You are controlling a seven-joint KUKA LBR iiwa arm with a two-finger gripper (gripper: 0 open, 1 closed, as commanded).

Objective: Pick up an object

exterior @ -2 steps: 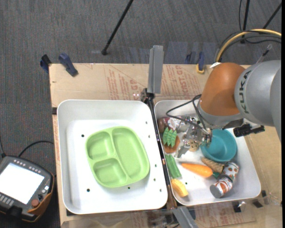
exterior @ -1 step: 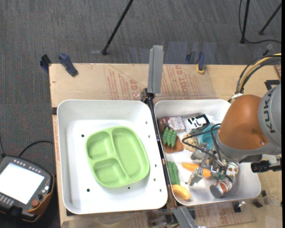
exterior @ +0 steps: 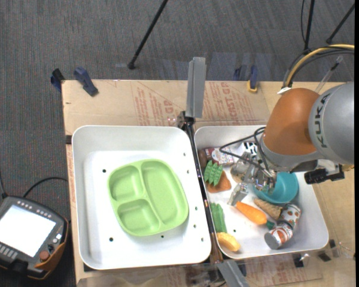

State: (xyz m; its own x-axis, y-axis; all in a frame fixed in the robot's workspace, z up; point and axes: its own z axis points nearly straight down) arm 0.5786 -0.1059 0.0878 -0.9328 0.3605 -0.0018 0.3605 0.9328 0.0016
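While nothing sits between its fingers, the gripper (exterior: 244, 184) hangs low over the right bin (exterior: 316, 237), its metal fingers spread apart and pointing down and to the left, just above the bin floor. Nearest the camera, at the bin's front edge, lie a small yellow toy (exterior: 228, 241) and, to its right, a tipped can with a red and white label (exterior: 279, 234), which touches a patterned ball-like piece (exterior: 291, 212) just behind it. A green toy vegetable (exterior: 218, 217) lies along the divider beside the yellow toy. An orange carrot (exterior: 252, 213) rests slantwise just below the fingertips, close to them but apart as far as the view tells, with a tan cone-shaped piece (exterior: 268, 207) against its right end. Behind these, a teal bowl (exterior: 282, 188) sits partly under the wrist, and to the left of the gripper a green ridged toy (exterior: 213, 173) lies on an orange piece (exterior: 222, 184). A red and white packet (exterior: 217, 155) lies further back near the divider. In the left bin (exterior: 84, 154) a light green divided plate (exterior: 148, 196) with three compartments lies flat near the middle. Beyond both bins the cardboard-covered bench (exterior: 131, 100) shows blue clamps (exterior: 85, 81) at its far edge.
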